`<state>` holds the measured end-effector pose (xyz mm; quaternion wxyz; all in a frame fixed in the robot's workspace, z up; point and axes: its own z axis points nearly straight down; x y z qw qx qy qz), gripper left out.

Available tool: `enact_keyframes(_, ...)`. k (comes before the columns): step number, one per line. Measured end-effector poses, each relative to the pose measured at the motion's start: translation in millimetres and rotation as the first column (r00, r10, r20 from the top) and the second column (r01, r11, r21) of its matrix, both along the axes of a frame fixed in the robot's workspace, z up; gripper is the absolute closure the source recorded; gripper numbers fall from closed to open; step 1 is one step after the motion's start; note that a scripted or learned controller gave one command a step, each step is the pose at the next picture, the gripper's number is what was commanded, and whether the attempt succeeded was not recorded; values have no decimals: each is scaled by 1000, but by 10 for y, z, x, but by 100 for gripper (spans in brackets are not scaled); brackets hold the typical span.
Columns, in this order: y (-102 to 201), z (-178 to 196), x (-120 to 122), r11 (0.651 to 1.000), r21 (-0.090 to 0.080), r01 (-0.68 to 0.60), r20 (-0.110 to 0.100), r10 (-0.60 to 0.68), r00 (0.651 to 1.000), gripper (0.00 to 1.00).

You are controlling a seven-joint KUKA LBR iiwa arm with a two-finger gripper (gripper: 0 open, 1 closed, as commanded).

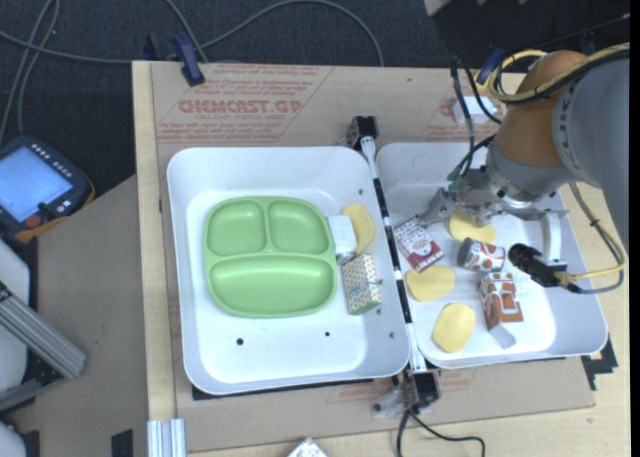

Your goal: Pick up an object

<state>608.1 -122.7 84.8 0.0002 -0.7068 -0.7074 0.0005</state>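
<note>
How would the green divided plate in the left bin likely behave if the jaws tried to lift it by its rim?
The green divided plate looks like moulded plastic, so it is probably stiff and light. It lies flat in the left bin, so its low rim may be hard to get under. Its smooth surface could slip.
</note>
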Motion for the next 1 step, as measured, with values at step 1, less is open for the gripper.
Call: enact_keyframes(1,-277,4,516,1000,-1,0,3,0,1000,0)
